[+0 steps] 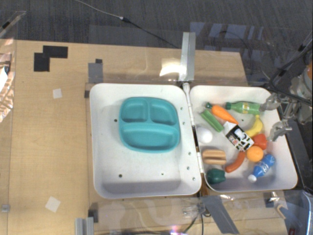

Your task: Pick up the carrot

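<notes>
Over at the right edge of the camera view, the gripper (279, 115) sits at the rim of the right bin (288, 177), near its upper right corner. Its two fingers are spread apart, one higher by the neck of the green bottle (243, 107) and one lower beside the banana (255, 127), and nothing lies between them. The carrot (223, 113) lies in the upper part of that same bin, slanted, its green top toward the upper left and its orange body running down to the right. It rests just below the green bottle and just above the green cucumber (211, 120), with the black-and-white box (238, 137) close at its lower end. The gripper is well to the right of it, with the bottle's end and the banana in between.

As far as this view shows, the pick is not yet done: the carrot lies untouched among the other toys. What is left, by my judgement, is nearly everything: the reach across to the carrot, the descent over it, the closing of the fingers and the lift. The crowding around it may make a clean grasp awkward
</notes>
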Controlling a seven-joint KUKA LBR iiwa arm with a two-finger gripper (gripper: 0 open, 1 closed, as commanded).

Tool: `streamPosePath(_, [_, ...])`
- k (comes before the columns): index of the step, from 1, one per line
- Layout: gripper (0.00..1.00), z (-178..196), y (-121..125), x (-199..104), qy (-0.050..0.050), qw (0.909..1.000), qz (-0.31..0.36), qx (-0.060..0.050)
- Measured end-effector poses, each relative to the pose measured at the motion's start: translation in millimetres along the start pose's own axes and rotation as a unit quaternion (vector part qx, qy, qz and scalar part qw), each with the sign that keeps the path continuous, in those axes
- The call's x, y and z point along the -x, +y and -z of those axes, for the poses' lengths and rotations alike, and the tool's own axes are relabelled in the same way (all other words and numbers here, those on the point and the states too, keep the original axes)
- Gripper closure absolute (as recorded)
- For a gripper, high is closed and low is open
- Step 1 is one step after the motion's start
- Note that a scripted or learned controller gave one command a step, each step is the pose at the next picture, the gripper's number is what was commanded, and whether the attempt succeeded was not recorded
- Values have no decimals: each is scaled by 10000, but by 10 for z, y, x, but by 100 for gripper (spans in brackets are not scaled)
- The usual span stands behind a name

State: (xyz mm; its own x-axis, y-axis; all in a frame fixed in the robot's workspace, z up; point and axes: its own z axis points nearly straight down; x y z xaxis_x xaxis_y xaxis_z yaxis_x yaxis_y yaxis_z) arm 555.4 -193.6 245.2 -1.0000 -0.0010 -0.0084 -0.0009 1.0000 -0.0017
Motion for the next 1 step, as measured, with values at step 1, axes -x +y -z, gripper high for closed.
streamPosePath(1, [0, -1199, 599, 245, 51, 9993, 364, 33])
